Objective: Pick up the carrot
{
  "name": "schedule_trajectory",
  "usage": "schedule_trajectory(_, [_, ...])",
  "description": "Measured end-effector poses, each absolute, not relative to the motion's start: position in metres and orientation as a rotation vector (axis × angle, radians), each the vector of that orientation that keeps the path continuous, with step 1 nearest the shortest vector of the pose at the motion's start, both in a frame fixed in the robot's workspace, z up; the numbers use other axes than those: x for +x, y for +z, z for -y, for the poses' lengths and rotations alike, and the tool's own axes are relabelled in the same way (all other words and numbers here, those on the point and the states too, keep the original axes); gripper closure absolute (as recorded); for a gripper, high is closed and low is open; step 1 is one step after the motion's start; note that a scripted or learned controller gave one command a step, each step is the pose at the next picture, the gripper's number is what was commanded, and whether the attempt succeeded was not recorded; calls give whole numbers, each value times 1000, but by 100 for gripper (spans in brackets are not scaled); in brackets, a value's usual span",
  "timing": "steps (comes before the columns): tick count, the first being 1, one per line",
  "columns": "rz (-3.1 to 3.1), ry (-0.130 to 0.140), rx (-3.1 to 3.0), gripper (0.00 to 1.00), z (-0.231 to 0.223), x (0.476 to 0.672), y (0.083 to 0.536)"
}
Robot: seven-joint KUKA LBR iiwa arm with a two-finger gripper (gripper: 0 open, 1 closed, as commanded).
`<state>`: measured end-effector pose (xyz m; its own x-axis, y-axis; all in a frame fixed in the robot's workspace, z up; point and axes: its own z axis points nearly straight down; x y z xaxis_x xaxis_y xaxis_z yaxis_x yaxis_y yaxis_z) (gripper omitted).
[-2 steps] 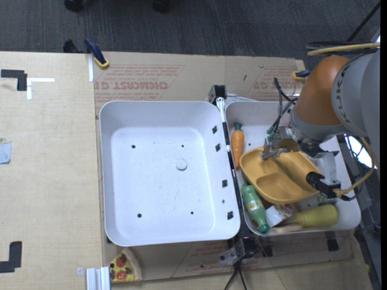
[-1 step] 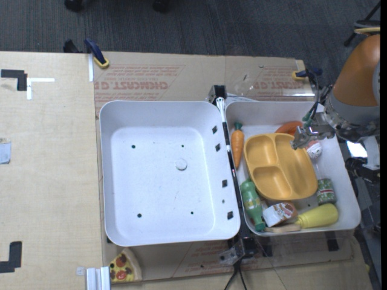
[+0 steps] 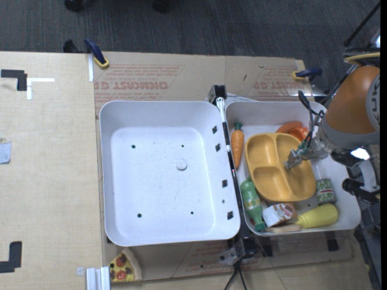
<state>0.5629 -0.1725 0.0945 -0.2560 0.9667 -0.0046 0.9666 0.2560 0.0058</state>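
Carrot lies in the right bin, close against its left wall, with the green top toward the far side and the orange tip toward the near side. Its long axis therefore runs almost parallel to the divider between the two bins. The gripper hangs over the yellow divided plate, above its right edge, so the carrot is to the left of the gripper in the camera view, with the whole width of the plate between them. The two are clearly apart, not touching.

How wide the gripper stands I cannot tell from this angle; it is small and dark against the plate, and nothing is seen held in it.

In my judgement the next move must carry the gripper leftward across the plate and turn it to close across the short width of the carrot. The bin wall just beside the carrot leaves little room on that side, and the green bottle lies near the carrot's tip.
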Motion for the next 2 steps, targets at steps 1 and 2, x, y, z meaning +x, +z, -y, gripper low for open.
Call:
schedule_trajectory(1, [-2479, 5, 1913, 100, 173, 564, 104])
schedule_trajectory(2, [-2302, -1, 2134, 100, 135, 568, 217])
